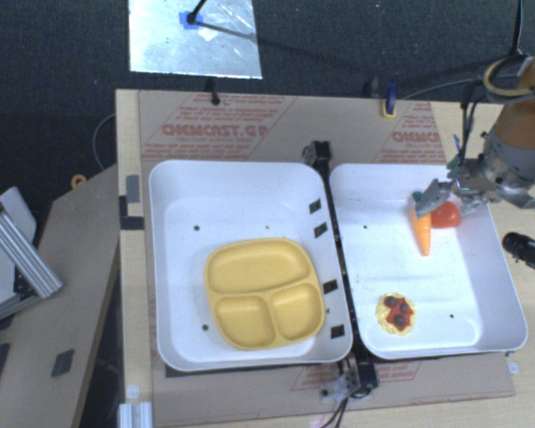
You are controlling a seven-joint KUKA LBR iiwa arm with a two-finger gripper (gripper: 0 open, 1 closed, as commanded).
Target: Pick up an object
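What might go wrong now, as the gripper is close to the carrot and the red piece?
1. The carrot and the red piece lie touching under the gripper, so a grasp may catch both or push one away.
2. Both sit close to the right bin's far wall; the fingers could strike it.

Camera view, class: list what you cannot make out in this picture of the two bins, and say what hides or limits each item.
1. Claw: open or shut cannot be told; its metal parts blur together over the carrot.
2. Red object: partly covered by the claw, so its kind is unclear.
3. Arm: cut off by the right edge.
4. Small round toy: too small to identify.
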